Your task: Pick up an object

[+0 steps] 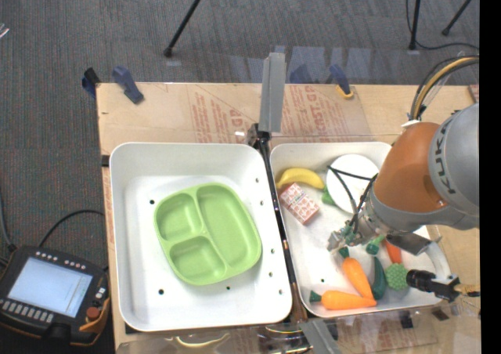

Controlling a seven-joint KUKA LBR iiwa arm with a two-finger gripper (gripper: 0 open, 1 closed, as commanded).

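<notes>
In the right bin (pixel 333 149), the arm (pixel 427 176) hangs its gripper (pixel 342 240), grip state unclear, just at eleven o'clock of the nearest carrot (pixel 358 276); better to centre over it, then descend squarely.

The arm (pixel 438 176) is a thick, rounded grey casing with dark lettering on its side, a broad glossy orange band above the wrist, black and yellow cables looped behind it, and a small dark metal pincer (pixel 344 240) below.
</notes>
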